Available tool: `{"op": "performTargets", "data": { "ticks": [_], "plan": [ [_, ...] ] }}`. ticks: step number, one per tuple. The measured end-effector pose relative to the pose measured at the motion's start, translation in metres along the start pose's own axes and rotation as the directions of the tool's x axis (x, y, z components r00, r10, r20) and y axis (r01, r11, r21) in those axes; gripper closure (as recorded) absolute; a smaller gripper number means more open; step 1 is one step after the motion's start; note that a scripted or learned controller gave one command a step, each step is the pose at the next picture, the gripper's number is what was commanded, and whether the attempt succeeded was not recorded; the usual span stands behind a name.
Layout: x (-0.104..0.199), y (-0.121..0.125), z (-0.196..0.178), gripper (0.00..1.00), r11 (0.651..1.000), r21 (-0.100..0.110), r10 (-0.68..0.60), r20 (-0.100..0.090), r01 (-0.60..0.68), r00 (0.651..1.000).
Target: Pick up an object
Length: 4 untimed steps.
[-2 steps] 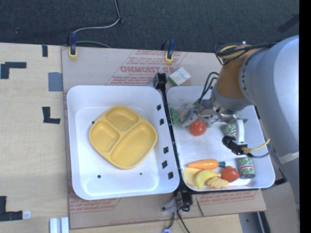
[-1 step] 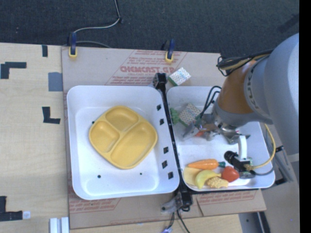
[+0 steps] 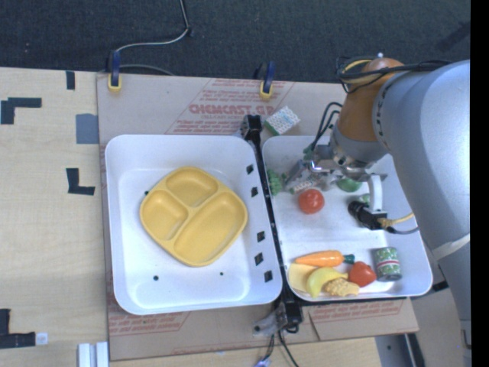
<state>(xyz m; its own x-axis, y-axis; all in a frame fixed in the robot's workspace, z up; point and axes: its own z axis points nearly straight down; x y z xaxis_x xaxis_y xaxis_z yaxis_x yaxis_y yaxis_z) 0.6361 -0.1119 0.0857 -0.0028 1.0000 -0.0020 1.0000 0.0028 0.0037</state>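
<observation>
The big grey arm (image 3: 428, 128) reaches in from the right, over the right bin (image 3: 405, 285); its gripper (image 3: 309, 176) hangs low near the top of that bin, and I cannot tell if it is clenched or let go; a red tomato (image 3: 310, 200) sits just below it, not touching that I can see; something green (image 3: 275, 182) lies by the gripper. At the bottom of the right bin lie a carrot (image 3: 322, 258), a yellow banana (image 3: 313, 279), a red toy (image 3: 362, 274) and a small can (image 3: 386, 264), all close together; the left bin (image 3: 126, 159) holds a yellow plate (image 3: 193, 215) with three parts.
</observation>
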Motion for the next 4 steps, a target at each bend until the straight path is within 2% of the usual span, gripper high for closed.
{"op": "performTargets", "data": {
  "ticks": [1,2,3,4],
  "plan": [
    [0.011,-0.059,-0.001,0.00,1.000,0.002,0.003,0.000,-0.003,1.000],
    [0.006,0.002,0.000,0.00,1.000,0.000,0.001,0.000,-0.001,1.000],
    [0.009,-0.072,-0.001,0.00,1.000,0.002,0.003,-0.001,-0.003,1.000],
    [0.010,0.002,0.000,0.00,1.000,0.000,0.001,0.000,-0.001,1.000]
  ]
}}
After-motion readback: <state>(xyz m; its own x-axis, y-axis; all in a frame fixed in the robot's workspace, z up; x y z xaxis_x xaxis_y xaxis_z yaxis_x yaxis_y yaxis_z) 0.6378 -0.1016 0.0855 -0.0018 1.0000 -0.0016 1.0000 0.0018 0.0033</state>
